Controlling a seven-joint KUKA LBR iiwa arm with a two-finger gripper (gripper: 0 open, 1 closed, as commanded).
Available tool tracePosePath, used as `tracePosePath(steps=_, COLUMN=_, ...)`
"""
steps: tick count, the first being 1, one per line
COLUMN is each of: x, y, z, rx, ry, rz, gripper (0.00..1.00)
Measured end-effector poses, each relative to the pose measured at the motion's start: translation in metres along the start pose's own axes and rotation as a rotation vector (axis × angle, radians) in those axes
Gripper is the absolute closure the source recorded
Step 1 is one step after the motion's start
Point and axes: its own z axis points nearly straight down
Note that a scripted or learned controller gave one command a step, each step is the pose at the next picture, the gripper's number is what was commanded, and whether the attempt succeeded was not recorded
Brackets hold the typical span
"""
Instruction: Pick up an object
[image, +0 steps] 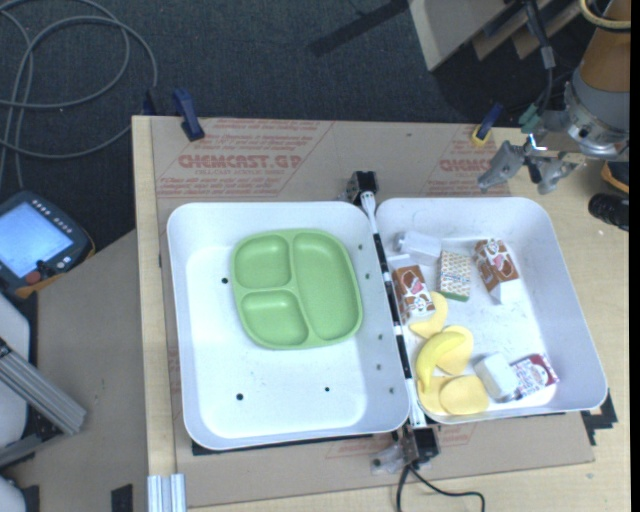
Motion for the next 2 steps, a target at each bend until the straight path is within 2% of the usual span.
tracePosePath(steps=1, x=-0.022, y=0.005, z=0.132, rx=0.002, ry=0.001, rz=0.001, gripper=0.0)
tracePosePath(steps=2, x=-0.024, y=-0.02, z=0.171, rx=-0.003, ry=-0.001, rz=0.0, gripper=0.0)
